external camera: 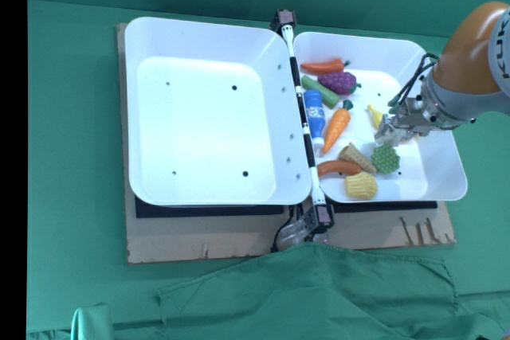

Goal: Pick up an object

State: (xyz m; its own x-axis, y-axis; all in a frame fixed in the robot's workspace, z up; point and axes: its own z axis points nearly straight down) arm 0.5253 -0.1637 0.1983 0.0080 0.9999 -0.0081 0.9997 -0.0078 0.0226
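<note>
The right bin [434,179] holds several toy foods: a red chili [324,66], purple grapes [339,81], a green cucumber [319,91], a blue bottle [315,112], an orange carrot [336,128], a small yellow piece [374,116], a waffle cone [356,158], an orange-red sausage [338,168], a yellow corn piece [360,186] and a green broccoli [386,159]. My gripper [392,134] hangs low in this bin, just above the broccoli and right of the yellow piece. Nothing shows between its fingers.
The left bin [151,44] lies beside the right one, with a black-and-white divider rail [301,107] between them. Brown cardboard [207,243] lies under both bins, and green cloth [319,291] is bunched at the front.
</note>
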